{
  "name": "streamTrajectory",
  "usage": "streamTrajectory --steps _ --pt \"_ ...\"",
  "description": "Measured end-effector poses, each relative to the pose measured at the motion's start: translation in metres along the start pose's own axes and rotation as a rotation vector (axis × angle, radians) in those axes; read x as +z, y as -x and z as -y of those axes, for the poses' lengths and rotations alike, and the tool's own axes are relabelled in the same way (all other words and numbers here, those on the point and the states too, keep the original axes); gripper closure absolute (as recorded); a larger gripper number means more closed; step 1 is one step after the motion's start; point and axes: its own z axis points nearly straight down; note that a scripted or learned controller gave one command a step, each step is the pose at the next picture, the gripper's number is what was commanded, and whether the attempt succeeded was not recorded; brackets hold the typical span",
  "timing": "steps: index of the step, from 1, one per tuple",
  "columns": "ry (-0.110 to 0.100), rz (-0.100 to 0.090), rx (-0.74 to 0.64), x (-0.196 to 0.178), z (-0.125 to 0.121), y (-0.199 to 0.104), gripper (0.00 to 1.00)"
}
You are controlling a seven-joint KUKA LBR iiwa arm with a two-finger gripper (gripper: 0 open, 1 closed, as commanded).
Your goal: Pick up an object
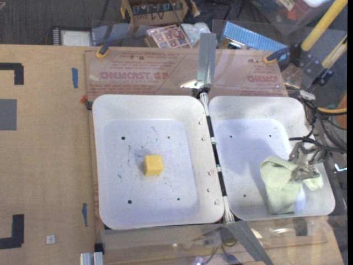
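A small yellow block point(154, 165) lies near the middle of the left bin point(110, 115). A crumpled pale green cloth point(280, 187) sits in the near right part of the right bin point(248, 120). My gripper point(304, 163) is low over the cloth's upper right edge, right at the fabric. Its metal parts blur into the cables behind it. Whether the cloth is gripped is not visible.
A metal divider point(212, 148) runs between the two bins. Cables point(320, 131) hang by the right bin's right rim. A clear panel with clamps point(182, 73) stands behind the bins, with boxes and clutter beyond. Cardboard point(38, 148) covers the bench to the left.
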Motion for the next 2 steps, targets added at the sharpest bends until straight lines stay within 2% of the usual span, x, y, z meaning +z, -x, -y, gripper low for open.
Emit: streamTrajectory --steps 1,2 --pt "-0.001 0.004 0.129 0.01 0.011 0.025 1.0" --pt "0.0 0.0 0.028 0.076 0.004 0.022 1.0"
